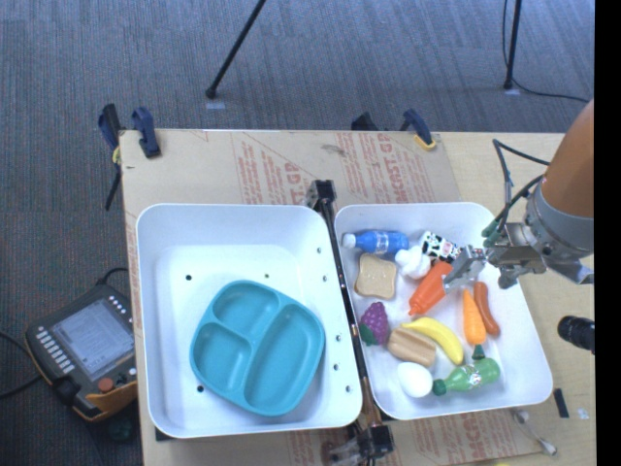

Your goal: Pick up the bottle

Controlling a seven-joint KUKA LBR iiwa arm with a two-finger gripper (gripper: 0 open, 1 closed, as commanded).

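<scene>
A blue bottle [378, 242] with a white cap lies on its side at the back left of the right bin [539, 357]. A green bottle [469, 377] lies near that bin's front right corner. An orange bottle-like toy [427, 291] lies slanted in the middle. My gripper [486, 271] hangs over the right part of this bin, just right of the orange toy and above the top ends of two carrots [475, 316]. Its fingers [465, 266] stand open with nothing held between them.
The right bin also holds a slice of toast [375, 276], purple grapes [375, 322], a banana [437, 336], a white egg [415, 380] and a small cow figure [439, 248]. The left bin [170, 231] holds a blue divided plate [257, 346]. A pendant [82, 343] lies left of the bench.
</scene>
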